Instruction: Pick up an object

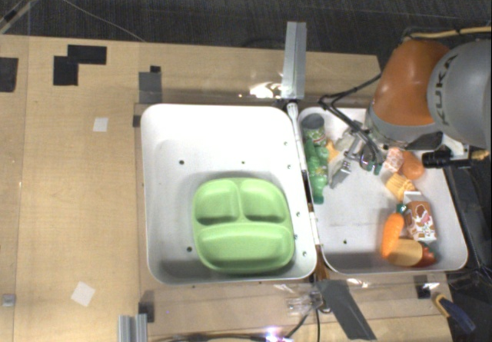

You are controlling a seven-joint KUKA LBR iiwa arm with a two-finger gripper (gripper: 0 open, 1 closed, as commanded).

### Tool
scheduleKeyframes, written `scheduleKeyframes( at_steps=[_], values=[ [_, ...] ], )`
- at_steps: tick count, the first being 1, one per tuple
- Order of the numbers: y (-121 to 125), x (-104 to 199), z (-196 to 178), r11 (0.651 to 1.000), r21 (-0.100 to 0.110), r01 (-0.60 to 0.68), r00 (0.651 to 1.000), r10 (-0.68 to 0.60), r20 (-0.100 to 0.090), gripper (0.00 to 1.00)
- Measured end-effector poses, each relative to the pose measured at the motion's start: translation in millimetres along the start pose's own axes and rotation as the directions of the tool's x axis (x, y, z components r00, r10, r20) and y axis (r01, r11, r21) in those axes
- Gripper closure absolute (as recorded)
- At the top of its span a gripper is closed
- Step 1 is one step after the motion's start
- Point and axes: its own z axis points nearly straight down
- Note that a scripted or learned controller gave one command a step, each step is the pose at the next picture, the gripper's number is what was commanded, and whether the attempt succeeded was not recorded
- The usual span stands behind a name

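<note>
Nearest the camera, the grey arm (pixel 461 94) with its orange band is seen reaching in from the right over the right-hand bin (pixel 346 217). The gripper (pixel 347 160) is poised low over the upper part of that bin, just beside a green bottle (pixel 314 156) that lies along the bin's left wall. Whether the tool is released or clenched cannot be told at this angle, and nothing is seen lifted with it, so no object can be counted as picked up.

Candidate objects are gathered in the right bin: the green bottle, an orange carrot-like piece (pixel 393 233) near the lower edge, a small printed packet (pixel 420 223) just beside it, and some orange and yellow pieces (pixel 405 175) under the wrist, too cluttered to be named. In the left bin (pixel 169 148) a green divided tray (pixel 244 224) is lying by itself.

The task is judged to be at the approach stage: the arm is placed over the objects, but a grasp and a lift are not yet shown.
</note>
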Motion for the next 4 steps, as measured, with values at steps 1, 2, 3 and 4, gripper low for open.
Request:
scheduleKeyframes(
  at_steps=[1, 2, 3, 4],
  values=[
    [-31, 35, -3, 0.953, -0.007, 0.303, 0.953, -0.303, 0.016, 0.00],
    [-32, 57, -4, 0.967, -0.002, 0.254, 0.967, -0.253, 0.021, 0.00],
    [-32, 61, -4, 0.979, -0.005, 0.206, 0.978, -0.206, 0.020, 0.00],
    [-28, 67, -3, 0.999, -0.007, 0.034, 0.999, -0.034, 0.015, 0.00]
  ],
)
